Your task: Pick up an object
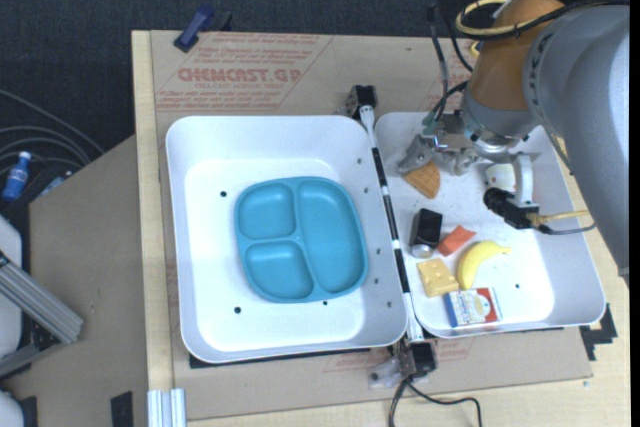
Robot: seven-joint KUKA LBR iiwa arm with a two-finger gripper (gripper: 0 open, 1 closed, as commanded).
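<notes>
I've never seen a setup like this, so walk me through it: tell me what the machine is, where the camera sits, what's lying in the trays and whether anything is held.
One camera looks down at a slant on a bench. The grey machine with the orange band is a robot arm reaching in from the right. Its tool hangs low over the right bin, just above an orange-brown wedge; I can't tell whether it grips it. That bin also holds a small black block, a red piece, a banana, a yellow cheese-like block and a small carton. The left bin holds a blue divided plate.
</notes>
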